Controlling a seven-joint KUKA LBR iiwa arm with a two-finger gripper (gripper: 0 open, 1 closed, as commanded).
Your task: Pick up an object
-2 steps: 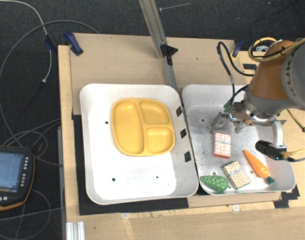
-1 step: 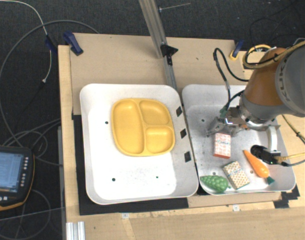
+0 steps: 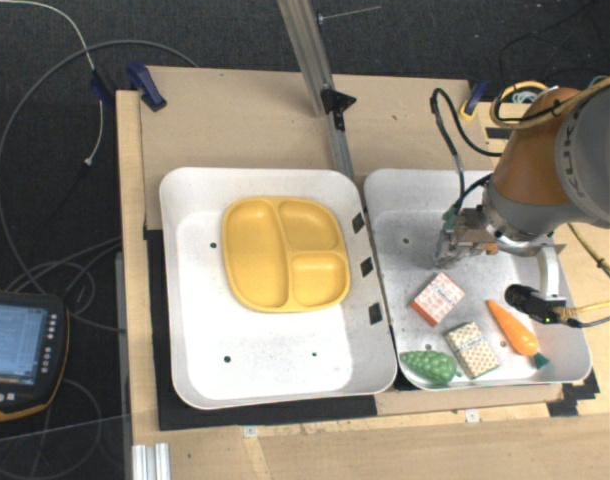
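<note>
**So, nothing picked up yet**

Honestly the task looks barely started. The hand (image 3: pixel 463 240) hangs over a bare part of the right bin (image 3: pixel 405 208), and I can't tell how it's set from this angle. Nothing looks lifted: the red box (image 3: pixel 437 298) lies just below the hand, the patterned box (image 3: pixel 474 349) and green toy (image 3: pixel 429 366) further down, the carrot (image 3: pixel 513 330) off to the lower right. Choosing, lowering, gripping and lifting all seem left.

Robot lab: teach pendant (image 3: pixel 20 353), floor cables (image 3: pixel 45 218), plywood bench (image 3: pixel 405 118).
</note>
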